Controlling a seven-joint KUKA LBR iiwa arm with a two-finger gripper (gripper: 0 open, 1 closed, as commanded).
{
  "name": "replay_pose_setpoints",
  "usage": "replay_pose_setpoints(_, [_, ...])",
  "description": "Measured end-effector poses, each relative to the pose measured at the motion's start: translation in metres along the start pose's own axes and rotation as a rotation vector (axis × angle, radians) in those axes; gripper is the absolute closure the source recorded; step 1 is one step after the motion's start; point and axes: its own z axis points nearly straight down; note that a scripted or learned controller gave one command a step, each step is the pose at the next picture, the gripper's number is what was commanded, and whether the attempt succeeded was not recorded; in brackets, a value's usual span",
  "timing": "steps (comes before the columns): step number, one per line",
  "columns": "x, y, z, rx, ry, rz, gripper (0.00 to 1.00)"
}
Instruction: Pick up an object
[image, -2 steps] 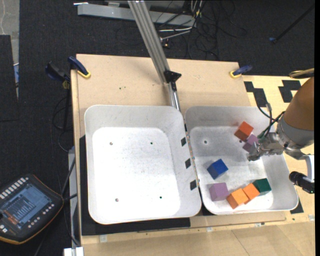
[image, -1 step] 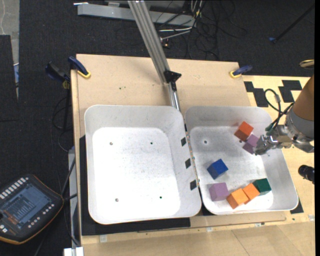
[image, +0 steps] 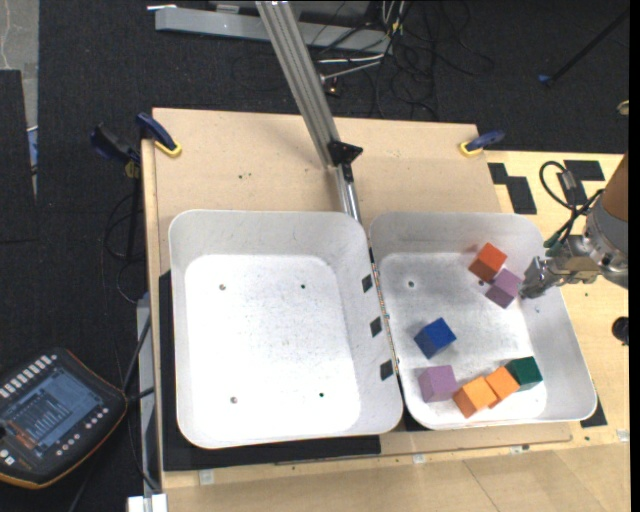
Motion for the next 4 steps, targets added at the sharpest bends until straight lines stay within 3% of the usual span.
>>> replay_pose_setpoints(2, [0.104, -0.012, 0.009, 0.006, 0.004, -0.005, 1.0])
replay_pose_setpoints(4, [0.209, -0.031, -0.014, 0.006, 0.005, -0.007, 1.0])
